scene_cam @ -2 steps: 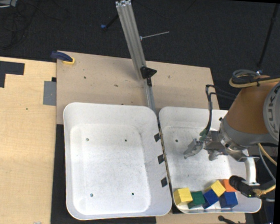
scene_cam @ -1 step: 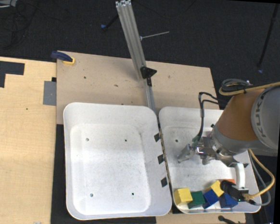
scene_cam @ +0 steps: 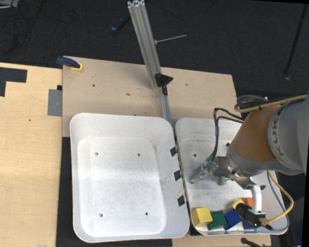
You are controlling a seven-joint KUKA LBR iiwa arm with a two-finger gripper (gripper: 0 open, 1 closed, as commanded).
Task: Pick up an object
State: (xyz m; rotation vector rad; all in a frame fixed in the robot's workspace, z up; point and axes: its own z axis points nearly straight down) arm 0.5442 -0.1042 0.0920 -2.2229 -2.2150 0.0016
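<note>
Three blocks [scene_cam: 217, 218] at the right bin's [scene_cam: 193, 136] near edge, apart from the fingers [scene_cam: 197, 175]; finger state unclear.

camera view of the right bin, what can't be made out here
- Two-finger gripper, camera view: small and blurred, so its finger state and whether it holds anything cannot be told.
- Shallow white right bin: its right part is covered by the grey arm with the orange band.
- Orange object by the yellow block, green block and blue block: partly behind the arm, shape unclear.

Dark floor [scene_cam: 55, 27] w/ cables, plywood bench [scene_cam: 19, 152], alu rail [scene_cam: 145, 37]
</note>
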